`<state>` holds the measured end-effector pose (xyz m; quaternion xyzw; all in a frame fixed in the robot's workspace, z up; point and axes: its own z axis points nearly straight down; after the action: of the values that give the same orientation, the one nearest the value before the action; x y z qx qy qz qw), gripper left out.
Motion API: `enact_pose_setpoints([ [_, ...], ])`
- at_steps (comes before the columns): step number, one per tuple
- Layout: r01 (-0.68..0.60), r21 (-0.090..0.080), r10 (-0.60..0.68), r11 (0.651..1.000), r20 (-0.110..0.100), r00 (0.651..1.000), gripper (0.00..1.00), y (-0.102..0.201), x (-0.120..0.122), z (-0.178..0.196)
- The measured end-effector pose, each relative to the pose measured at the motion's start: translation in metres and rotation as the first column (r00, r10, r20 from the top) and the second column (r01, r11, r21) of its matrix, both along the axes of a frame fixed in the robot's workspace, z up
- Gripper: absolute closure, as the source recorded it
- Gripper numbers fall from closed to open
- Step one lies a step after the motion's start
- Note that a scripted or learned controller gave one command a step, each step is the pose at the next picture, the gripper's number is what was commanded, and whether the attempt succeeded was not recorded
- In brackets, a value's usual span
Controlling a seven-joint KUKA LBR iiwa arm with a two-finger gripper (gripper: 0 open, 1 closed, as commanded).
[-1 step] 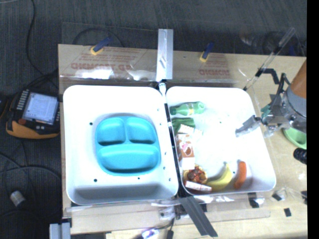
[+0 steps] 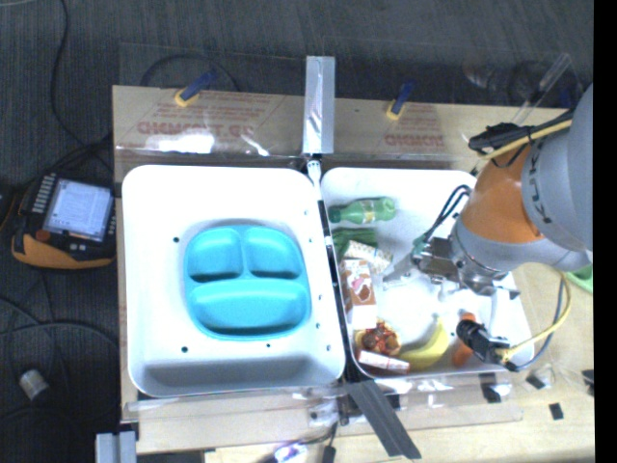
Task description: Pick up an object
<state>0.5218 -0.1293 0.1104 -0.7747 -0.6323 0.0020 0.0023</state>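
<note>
Grey and orange, the arm [image 2: 525, 210] is reaching from the right over the right bin [image 2: 487, 183], its gripper [image 2: 445, 266] hanging above the clutter; its state cannot be told. Candidates are lying left of it: a green bottle [image 2: 363, 210] far, packets [image 2: 359, 276] between, a banana [image 2: 427, 344] near. The approach step appears underway; next, descending onto one item. The left bin [image 2: 145, 258] is carrying a blue tray [image 2: 248, 280].

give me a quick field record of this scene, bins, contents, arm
left bin: holds a blue tray with three compartments
right bin: green bottle at the far end, snack packets along the left wall, banana at the near end
arm: reaches in from the right, over the right bin
gripper: low over the bin's middle, nothing seen held
</note>
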Motion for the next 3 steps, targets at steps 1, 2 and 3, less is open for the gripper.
enact_pose_setpoints([
  [1,-0.255,0.001,0.255,0.967,0.001,0.967,0.00,0.066,-0.039,0.072],
  [2,0.138,-0.003,-0.138,0.990,-0.001,0.990,0.00,0.142,-0.040,0.072],
  [3,0.103,-0.003,-0.103,0.995,0.000,0.995,0.00,0.138,-0.039,0.088],
])
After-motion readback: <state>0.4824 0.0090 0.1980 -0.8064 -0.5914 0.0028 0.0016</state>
